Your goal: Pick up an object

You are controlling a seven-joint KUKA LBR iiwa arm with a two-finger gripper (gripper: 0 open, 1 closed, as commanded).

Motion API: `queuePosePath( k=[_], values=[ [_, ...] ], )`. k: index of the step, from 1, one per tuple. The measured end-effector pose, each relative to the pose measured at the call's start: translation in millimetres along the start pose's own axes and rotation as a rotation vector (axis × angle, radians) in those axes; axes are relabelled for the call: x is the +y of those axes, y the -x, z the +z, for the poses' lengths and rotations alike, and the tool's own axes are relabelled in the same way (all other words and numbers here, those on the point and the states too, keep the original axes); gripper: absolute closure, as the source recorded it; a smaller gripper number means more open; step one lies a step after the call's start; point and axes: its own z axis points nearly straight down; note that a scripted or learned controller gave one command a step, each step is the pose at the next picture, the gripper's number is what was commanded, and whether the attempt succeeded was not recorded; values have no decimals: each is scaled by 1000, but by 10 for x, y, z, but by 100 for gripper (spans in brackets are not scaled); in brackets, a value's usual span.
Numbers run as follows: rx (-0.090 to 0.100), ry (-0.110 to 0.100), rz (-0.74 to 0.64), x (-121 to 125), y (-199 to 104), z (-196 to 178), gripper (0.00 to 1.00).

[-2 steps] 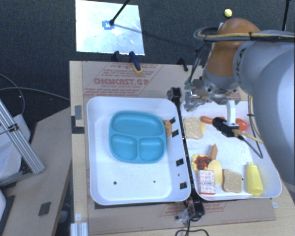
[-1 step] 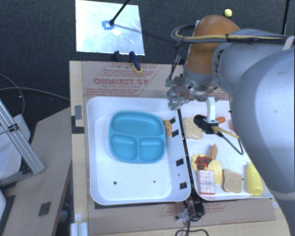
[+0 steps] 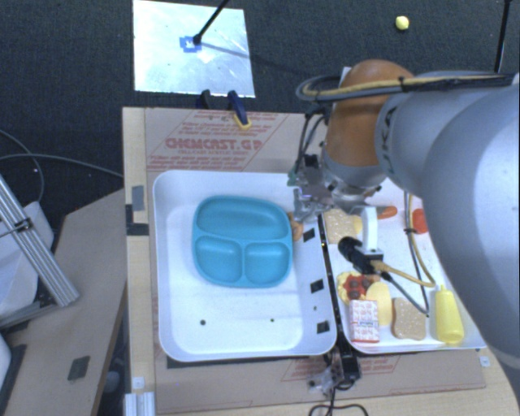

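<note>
My gripper (image 3: 304,208) hangs low over the seam where the two white bins meet, at the right rim of the left bin (image 3: 236,329). My grey arm (image 3: 455,162), with its orange band (image 3: 364,93), reaches in from the right and covers much of the right bin (image 3: 414,344). Whether the gripper is spread or clamped I cannot tell from this angle, and I see nothing plainly caught in it.

The blue divided plate (image 3: 242,241) lies flat in the left bin, towards the far half. Its upper right corner sits just beside my gripper; whether I touch it I cannot say.

The other things lie in the right bin. A tan slice (image 3: 345,226) lies by the divider, just right of my gripper. Nearer the camera comes a red and yellow cluster of toy food (image 3: 357,286). Then, side by side along the near wall, there are a red and white packet (image 3: 365,319), a slice of bread (image 3: 410,318) and a yellow bottle-shaped piece (image 3: 448,315). An orange-red sausage shape (image 3: 387,213) and a red piece (image 3: 418,219) show beside my wrist, partly hidden under the arm.

Both bins rest on a cardboard sheet (image 3: 211,142) with red lettering, and a blue clamp (image 3: 238,110) grips its far edge. Beyond that lies a shiny foil square (image 3: 193,45), and a small yellow ball (image 3: 402,23) sits on the dark floor, well apart from everything else
</note>
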Motion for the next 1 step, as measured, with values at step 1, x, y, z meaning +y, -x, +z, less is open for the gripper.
queuePosePath(
  k=[1],
  values=[
    [4, 14, -4, -843, -202, -1258, 100]
  ],
)
